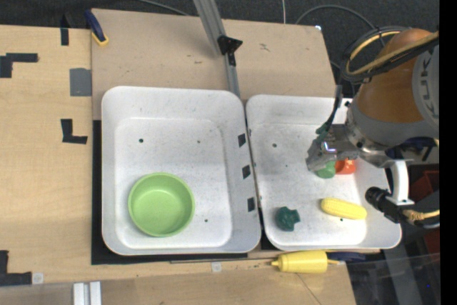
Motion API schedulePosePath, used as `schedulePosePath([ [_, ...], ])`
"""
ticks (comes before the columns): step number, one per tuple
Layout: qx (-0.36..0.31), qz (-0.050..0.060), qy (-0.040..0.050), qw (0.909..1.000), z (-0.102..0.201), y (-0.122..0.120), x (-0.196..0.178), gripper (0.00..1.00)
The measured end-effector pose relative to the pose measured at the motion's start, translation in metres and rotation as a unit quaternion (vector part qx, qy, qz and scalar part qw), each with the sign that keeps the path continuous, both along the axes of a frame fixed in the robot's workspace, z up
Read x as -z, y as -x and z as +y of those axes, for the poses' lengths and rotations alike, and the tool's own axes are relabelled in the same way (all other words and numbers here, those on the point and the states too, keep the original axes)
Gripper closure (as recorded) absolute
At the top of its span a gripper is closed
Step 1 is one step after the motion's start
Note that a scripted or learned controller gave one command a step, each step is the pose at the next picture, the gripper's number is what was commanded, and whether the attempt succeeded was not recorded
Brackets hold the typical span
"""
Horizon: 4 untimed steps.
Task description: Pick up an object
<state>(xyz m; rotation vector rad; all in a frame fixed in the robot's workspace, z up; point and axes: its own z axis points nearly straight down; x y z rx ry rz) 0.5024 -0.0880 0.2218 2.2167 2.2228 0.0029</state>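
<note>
We saw two shallow white plastic bins side by side on the bench: the left bin (pixel 118 153) and the right bin (pixel 285 118). The grey arm with the orange band (pixel 396 93) reached in from the right and covered the right bin's far corner.

In the left bin lay a round light-green plastic bowl (pixel 161 204), near its front left corner. A yellow object with a dark tip (pixel 305 262) rested on the bench just in front of the right bin, outside it. In the right bin we saw a yellow corn-shaped toy (pixel 343 208) and, beside it to the left, a small dark-green lumpy toy (pixel 287 218).

The metal two-finger gripper (pixel 323 157) hung low at the right side of the right bin, directly over a small green piece (pixel 325 171) and a small orange piece (pixel 345 166), which touched each other. We judged that the step in hand was the descent onto these two small things. Whether the claw was spread or pressed together, we could not tell.

The next move, in our judgement, called for closing on one of the pieces and lifting straight up.

The gripper body hid the upper part of both pieces, so their shapes were hard to make out, and we could not say if they were one thing or two.
</note>
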Motion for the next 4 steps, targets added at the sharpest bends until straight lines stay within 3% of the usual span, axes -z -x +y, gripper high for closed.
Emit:
schedulePosePath([
  [1,0.0,-0.001,0.0005,1.0,-0.002,-0.007,-0.061,1.0],
  [4,-0.002,0.003,-0.0002,1.0,0.16,-0.042,-0.016,1.0],
])
